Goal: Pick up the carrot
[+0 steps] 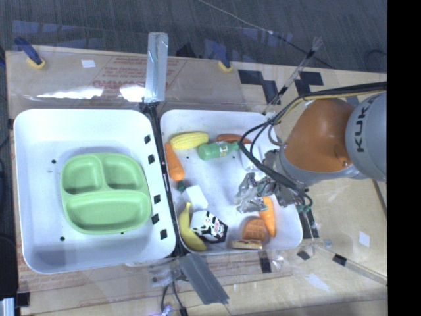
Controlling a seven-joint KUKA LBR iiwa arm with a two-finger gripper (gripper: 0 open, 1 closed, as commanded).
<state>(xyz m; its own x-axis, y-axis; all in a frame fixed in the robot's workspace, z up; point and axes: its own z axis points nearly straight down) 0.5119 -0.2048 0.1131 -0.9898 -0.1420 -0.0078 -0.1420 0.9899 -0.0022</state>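
Nearest, along the right bin's front wall: a flat tan cracker-like piece, then a banana curled in the left corner beside a black-and-white cow-patterned toy. Just behind the cracker, a rounded orange-brown bread-like piece. Touching its right side, the carrot, lying lengthwise on the bin floor, pointing away from the camera, just beside and below the pincer. Cannot tell how wide the pincer stands; nothing seen gripped in it. Left of that, a small white block. To the left bin: a green divided plate in its middle. Farther back in the right bin, a second orange carrot-like piece against the left wall, then a corn cob, a green bottle and a red piece near the rear wall. Beyond, bare worktop.
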